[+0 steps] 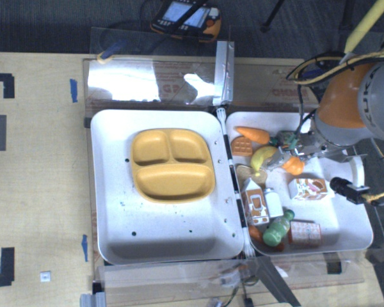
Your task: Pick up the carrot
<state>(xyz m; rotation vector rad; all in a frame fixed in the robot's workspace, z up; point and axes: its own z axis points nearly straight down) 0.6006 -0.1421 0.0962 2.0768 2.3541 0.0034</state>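
The carrot point(251, 133) is an orange tapered piece lying flat at the back left of the right bin point(352, 232), beside a brown waffle point(241, 147). My gripper point(296, 151) hangs low over the middle of that bin, to the right of the carrot and apart from it. A small orange piece point(294, 165) lies just under the gripper's tip, next to a yellow fruit point(263, 157). The arm's orange band point(341, 102) sits above the bin's back right corner.
The left bin point(112, 171) holds a yellow divided plate point(173, 164). Also in the right bin are a white packet point(307, 188), a small carton point(256, 207), a green bottle point(276, 231) and a red-and-white packet point(304, 233).
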